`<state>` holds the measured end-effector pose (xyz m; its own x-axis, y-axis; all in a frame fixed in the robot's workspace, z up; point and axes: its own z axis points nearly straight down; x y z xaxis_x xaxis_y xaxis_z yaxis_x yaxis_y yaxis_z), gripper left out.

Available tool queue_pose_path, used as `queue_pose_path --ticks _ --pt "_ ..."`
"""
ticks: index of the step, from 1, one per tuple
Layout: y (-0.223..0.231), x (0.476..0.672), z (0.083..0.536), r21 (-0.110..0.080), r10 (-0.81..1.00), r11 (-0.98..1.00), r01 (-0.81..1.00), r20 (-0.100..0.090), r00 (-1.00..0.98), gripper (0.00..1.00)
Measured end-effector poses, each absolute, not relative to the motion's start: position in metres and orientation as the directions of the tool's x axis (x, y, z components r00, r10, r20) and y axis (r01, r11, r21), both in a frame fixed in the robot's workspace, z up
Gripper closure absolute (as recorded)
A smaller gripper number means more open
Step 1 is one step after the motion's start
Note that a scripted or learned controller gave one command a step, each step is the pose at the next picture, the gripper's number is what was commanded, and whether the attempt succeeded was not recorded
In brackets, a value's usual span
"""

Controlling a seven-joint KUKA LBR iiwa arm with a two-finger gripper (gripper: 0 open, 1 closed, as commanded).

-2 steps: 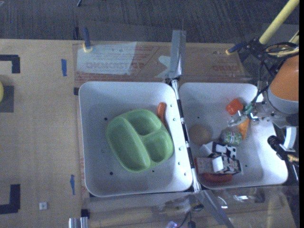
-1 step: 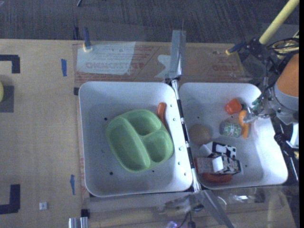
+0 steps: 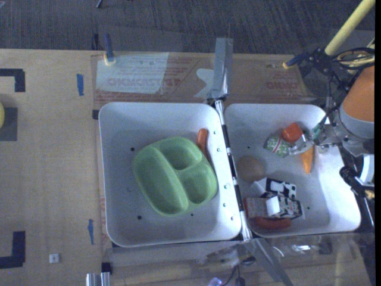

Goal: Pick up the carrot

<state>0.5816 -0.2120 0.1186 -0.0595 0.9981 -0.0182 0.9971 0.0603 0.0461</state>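
One carrot (image 3: 307, 159) lies in the right bin (image 3: 333, 213), near its right wall, just below-right of the gripper (image 3: 314, 137). Can't tell the jaw state. Same bin: one orange-capped green packet (image 3: 283, 140), one brown round item (image 3: 251, 168), one red sausage (image 3: 272, 222). Left bin (image 3: 119, 219): one green divided plate (image 3: 174, 174), one orange piece (image 3: 203, 139).

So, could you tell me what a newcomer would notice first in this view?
Probably the big green divided plate in the left bin. Next, the cluttered right bin: the end effector reaches in at its upper right, next to a carrot, with small packets and a red sausage nearer the front.
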Motion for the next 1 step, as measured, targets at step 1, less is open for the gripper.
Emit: queue_pose_path --ticks 1 --pt "-0.2123 0.6115 0.1034 0.032 0.998 0.059 0.998 0.003 -0.059 0.0"
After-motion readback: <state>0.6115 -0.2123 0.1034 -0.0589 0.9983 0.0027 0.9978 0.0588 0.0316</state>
